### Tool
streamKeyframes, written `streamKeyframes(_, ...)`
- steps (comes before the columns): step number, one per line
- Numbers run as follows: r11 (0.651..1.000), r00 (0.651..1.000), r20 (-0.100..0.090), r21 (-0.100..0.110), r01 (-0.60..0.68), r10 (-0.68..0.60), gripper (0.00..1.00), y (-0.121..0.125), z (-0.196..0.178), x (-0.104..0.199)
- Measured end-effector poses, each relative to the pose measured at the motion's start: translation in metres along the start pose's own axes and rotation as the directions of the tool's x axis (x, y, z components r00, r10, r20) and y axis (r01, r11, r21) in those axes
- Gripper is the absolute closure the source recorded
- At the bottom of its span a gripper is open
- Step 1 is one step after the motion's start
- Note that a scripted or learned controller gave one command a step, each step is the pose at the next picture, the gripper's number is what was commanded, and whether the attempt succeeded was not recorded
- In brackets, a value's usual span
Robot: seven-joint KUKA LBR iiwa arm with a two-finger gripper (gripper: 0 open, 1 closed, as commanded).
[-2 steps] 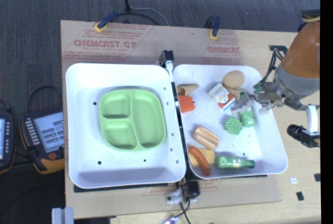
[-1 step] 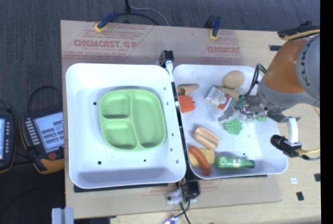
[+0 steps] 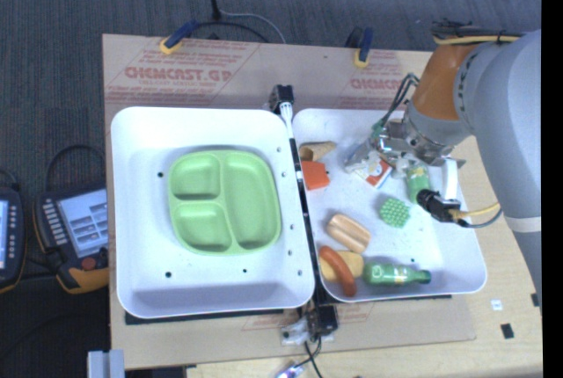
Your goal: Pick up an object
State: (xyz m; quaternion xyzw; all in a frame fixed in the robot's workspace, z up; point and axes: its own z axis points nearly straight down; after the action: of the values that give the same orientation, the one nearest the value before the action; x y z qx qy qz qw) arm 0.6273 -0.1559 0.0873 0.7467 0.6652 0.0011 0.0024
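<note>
Fingers: state cannot be told; the tip of the gripper [image 3: 384, 149] is lost among clutter at the back of the right bin [image 3: 471, 275].
Gripper: low inside the right bin, its tip at a red-and-white packet [image 3: 379, 171] and a grey wrapper [image 3: 359, 158]; whether it touches either cannot be told.
Wrist: an orange band [image 3: 437, 82] sits above the gripper; a black cable fitting [image 3: 437, 205] hangs beside it over the bin's right part.
Arm: the grey body [image 3: 510, 121] enters from the right and angles down-left over the bin's back right corner.
Objects in the right bin: an orange block [image 3: 315, 177] near the left wall, a tan piece [image 3: 318, 150] behind it, a green dimpled ball [image 3: 395, 211] near the centre, a hot dog [image 3: 348, 232] left of centre, a red sausage [image 3: 337, 269] and a green bottle [image 3: 397, 274] lying along the front wall.
Left bin [image 3: 141, 279]: holds a green divided plate [image 3: 224, 200], flat and centred.
Desk [image 3: 176, 73]: brown board beneath both bins, clamped at the back by a yellow-and-blue clamp [image 3: 179, 37].
</note>
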Motion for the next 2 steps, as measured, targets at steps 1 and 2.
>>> streamKeyframes(1,0.953,0.953,0.005,0.0,0.303,-0.303,0.0,0.0,0.0,0.018)
streamKeyframes(2,0.998,0.998,0.007,-0.007,0.055,-0.055,0.0,-0.007,-0.001,0.045)
